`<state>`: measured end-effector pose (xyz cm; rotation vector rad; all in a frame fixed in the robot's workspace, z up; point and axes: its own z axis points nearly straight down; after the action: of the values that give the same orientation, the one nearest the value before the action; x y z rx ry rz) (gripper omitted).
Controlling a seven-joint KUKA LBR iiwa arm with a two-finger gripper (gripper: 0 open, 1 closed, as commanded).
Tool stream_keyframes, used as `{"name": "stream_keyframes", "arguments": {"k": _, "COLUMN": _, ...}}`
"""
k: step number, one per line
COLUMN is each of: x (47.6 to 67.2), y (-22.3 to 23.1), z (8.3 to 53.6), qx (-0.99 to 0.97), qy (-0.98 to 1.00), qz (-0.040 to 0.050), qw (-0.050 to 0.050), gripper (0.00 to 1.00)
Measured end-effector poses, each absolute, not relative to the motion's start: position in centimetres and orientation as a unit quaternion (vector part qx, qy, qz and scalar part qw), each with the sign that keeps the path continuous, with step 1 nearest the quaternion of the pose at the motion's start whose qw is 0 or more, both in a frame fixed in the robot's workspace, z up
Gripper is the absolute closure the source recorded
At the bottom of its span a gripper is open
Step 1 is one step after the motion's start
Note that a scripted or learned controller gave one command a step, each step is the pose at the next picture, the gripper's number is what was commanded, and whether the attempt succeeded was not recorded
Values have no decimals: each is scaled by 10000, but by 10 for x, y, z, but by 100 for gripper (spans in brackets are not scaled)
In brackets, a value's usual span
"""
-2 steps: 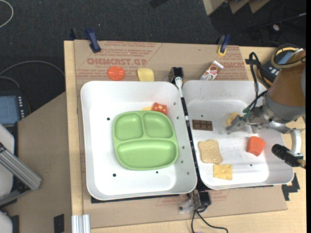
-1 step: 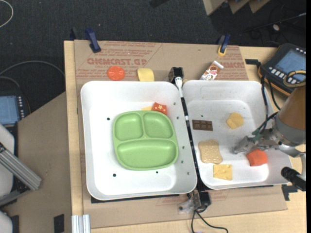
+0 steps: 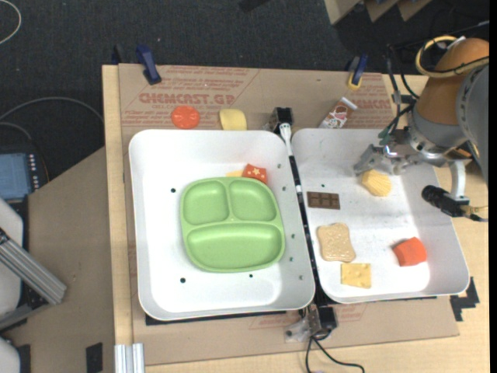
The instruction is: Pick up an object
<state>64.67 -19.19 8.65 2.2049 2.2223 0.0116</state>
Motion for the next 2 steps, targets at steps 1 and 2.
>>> {"name": "stream_keyframes", "arguments": {"k": 1, "x": 642, "y": -195, "z": 96, "qx": 7062, "qy": 7080, "qz": 9, "qw": 35, "gripper": 100}}
{"name": "stream_keyframes", "arguments": {"k": 2, "x": 642, "y": -194, "z": 96, "qx": 7061, "qy": 7082, "qz": 4, "qw": 29, "gripper": 0}}
